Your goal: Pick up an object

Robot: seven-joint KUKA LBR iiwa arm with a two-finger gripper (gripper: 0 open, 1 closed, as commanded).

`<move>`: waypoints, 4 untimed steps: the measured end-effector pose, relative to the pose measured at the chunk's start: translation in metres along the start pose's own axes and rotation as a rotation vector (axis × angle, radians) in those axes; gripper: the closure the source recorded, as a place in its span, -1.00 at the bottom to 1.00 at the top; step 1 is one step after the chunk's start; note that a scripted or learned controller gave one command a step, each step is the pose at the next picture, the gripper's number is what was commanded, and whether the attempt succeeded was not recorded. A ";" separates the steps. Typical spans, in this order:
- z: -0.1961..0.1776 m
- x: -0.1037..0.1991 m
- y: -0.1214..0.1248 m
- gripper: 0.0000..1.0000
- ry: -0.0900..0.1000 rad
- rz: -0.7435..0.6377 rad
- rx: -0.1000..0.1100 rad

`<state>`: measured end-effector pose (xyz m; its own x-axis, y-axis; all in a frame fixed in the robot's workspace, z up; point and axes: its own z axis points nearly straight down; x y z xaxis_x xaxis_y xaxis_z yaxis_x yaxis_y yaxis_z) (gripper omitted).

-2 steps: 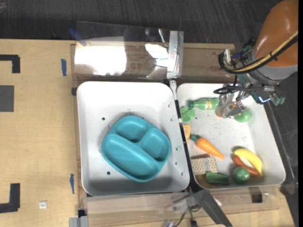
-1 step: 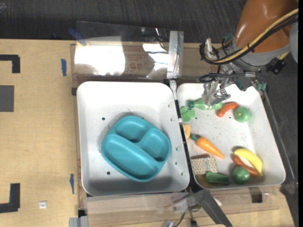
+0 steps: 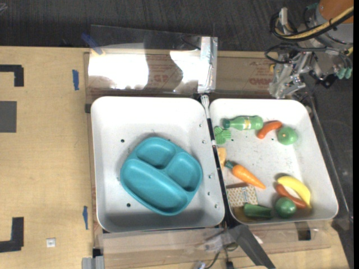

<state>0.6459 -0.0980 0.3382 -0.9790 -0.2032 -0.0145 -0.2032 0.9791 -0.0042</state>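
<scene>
Tabletop (image 3: 45, 150) space at the left carries a white bin (image 3: 106, 116) with a teal divided plate (image 3: 161, 174). The right bin (image 3: 320, 150) holds the candidates: a green bottle (image 3: 242, 123), a carrot (image 3: 244, 174), a banana (image 3: 295, 188). The end effector (image 3: 289, 83) is seen above the far rim, nothing held; whether it is spread cannot be told. Approach is judged underway; descent over one toy is needed next.

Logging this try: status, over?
Gripper above right bin's far edge, carrying nothing visible. Carrot, banana lying in bin. Path clear.
</scene>
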 end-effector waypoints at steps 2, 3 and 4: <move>0.000 -0.023 -0.002 1.00 0.002 0.344 0.000; 0.052 0.001 0.035 1.00 0.013 0.434 -0.002; 0.020 -0.009 0.028 1.00 0.004 0.562 -0.001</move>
<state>0.6495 -0.0688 0.3180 -0.9369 0.3495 -0.0103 0.3495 0.9369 0.0035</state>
